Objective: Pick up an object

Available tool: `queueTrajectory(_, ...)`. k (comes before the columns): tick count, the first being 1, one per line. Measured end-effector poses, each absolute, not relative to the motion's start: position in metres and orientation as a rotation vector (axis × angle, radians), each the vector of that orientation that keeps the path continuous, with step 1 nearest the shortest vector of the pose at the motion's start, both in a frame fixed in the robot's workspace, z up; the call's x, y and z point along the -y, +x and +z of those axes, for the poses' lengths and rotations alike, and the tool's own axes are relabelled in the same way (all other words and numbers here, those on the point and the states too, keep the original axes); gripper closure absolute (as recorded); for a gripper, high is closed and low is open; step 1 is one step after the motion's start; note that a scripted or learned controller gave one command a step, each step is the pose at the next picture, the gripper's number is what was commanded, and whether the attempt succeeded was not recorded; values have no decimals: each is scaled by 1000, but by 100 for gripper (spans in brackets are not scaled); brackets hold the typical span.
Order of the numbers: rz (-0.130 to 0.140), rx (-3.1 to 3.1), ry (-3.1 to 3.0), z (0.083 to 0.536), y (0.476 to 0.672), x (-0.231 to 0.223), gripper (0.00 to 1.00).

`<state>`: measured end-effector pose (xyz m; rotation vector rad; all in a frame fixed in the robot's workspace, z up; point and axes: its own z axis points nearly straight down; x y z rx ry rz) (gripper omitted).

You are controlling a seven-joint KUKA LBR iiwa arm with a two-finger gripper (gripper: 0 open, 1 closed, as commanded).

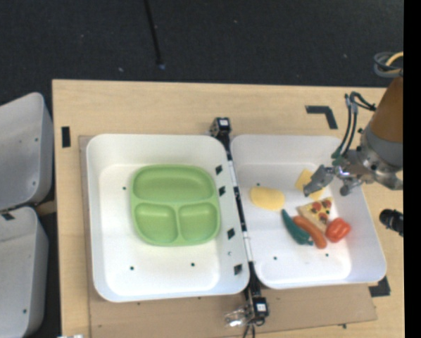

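Gripper [331, 178], fingers spread apart, hovers over a yellow wedge [305, 178] near the right bin's [281, 273] far edge.

Two white bins [158, 146], one green divided plate [174, 204], about six toy foods [267, 198]

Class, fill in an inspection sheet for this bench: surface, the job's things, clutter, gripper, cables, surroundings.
Surface: wooden bench bearing two white bins, left bin and right bin.
Job's things: in the right bin, a yellow lemon-like piece, a yellow wedge, a pizza slice, a green pepper, a carrot, a tomato.
Clutter: green divided plate in the left bin.
Gripper: gripper low over the right bin, beside the yellow wedge; grasp not clear.
Cables: cables along the arm.
Surroundings: dark floor, white panels at left.
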<state>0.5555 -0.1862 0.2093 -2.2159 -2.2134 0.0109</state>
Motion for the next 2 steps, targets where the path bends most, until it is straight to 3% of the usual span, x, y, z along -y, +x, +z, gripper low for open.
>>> queueTrajectory(1, 0, 2224, -2220, 216, 558, 186, 0)
queueTrajectory(2, 4, 2221, -2220, 166, 555, 177, 0)
